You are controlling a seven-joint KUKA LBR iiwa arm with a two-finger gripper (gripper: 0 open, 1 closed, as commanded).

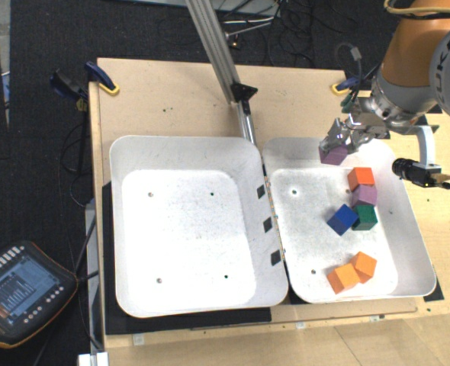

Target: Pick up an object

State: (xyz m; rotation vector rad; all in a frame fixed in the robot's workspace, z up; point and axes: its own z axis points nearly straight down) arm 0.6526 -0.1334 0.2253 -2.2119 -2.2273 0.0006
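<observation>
Reaching in from the right, the grey arm with its orange band [408, 52] hangs over the far edge of the right bin [408, 280], and its gripper [339, 145] points down and to the left. A small purple block [333, 155] sits between the jaws, which are closed on it; the block looks lifted clear of the bin floor, near the far rim. On the floor of that bin, toward the right side, an orange cube [361, 178] lies farthest back, with a pink cube [367, 194] touching it on the near side, then a green cube [367, 217] just below, and a blue cube [342, 219] touching the green one on its left. Nearer still, well apart from that cluster, two orange blocks [353, 271] lie side by side. Left bin [133, 158] sits beside the right one on the bench [171, 90]. A pendant with a lit screen [15, 292] lies at the near left, off the bench.
</observation>
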